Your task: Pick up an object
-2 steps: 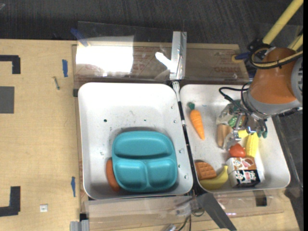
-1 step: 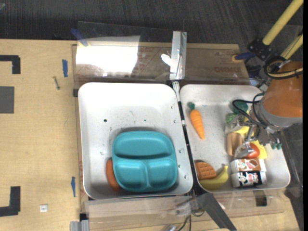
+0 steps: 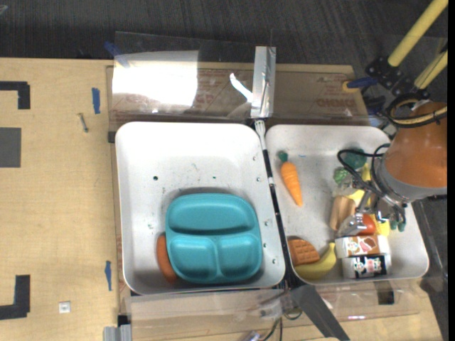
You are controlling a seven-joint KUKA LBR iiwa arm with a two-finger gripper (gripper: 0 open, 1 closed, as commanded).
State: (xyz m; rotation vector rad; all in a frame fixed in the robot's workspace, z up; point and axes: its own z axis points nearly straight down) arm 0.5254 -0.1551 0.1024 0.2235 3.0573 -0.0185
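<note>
Hovering low over the cluttered right bin [image 3: 416, 261], the tool [image 3: 371, 212] is seen among small toys, near a tan piece [image 3: 340, 212] and a white carton [image 3: 362, 246]; its grip state cannot be told. Further right, the orange-banded arm [image 3: 421, 158] is angled inward.

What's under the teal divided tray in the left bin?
An orange object pokes out from under the teal divided tray at its left edge, on the left bin floor. The tray covers the rest, so its identity is unclear.
</note>
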